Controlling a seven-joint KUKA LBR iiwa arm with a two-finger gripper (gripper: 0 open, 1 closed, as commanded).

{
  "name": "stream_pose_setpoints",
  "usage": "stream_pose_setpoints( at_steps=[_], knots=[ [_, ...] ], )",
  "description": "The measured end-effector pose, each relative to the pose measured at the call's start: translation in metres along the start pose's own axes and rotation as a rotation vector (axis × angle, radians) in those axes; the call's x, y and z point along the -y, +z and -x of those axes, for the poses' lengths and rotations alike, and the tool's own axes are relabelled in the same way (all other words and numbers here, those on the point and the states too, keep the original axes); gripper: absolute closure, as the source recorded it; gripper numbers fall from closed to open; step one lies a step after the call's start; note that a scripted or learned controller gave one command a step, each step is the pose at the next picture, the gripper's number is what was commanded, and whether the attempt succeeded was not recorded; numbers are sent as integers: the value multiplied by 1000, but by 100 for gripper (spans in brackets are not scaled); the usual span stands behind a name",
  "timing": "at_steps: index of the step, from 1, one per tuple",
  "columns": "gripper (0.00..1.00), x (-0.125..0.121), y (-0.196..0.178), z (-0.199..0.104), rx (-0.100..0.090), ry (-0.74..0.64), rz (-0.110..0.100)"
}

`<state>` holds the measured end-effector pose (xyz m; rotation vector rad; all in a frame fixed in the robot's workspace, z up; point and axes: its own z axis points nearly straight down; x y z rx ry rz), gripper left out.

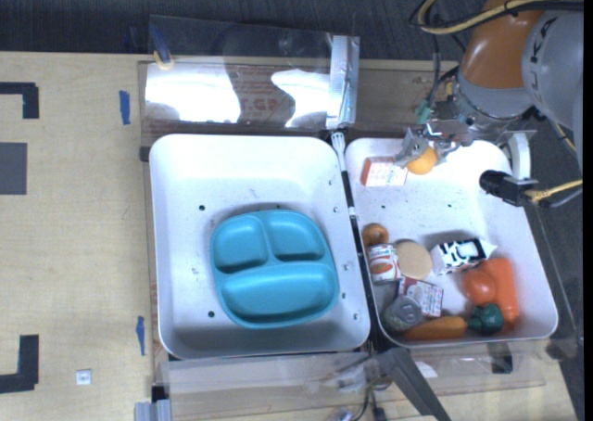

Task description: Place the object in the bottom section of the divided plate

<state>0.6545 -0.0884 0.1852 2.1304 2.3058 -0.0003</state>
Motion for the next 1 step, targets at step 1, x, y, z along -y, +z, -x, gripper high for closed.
stream_pose_setpoints(
  at_steps=[1],
  knots=[
    [100, 16, 0, -94, -4, -462, -1]
  ],
)
